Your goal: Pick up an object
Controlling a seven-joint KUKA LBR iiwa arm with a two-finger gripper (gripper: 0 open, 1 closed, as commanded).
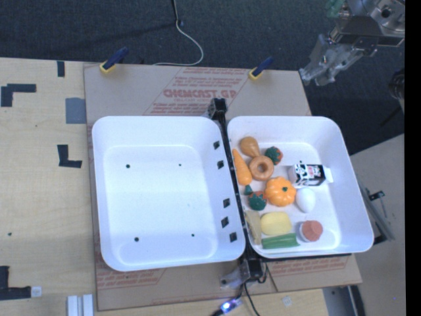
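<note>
Robotics lab bench. Two white bins (105, 137) sit on a cardboard sheet (191, 91) clamped to a plywood table (39, 196) with black tape marks (66, 157). Toy food (279, 193) fills the right bin.

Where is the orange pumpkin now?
The pumpkin sits in the right bin, just below the doughnut and left of the white egg.

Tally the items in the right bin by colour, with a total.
Orange: 4 (squash, carrot, donut, pumpkin)
Green: 3
White: 1, egg
Black-and-white: 1, carton
Yellow: 1
Red: 1
Total: 11
</note>
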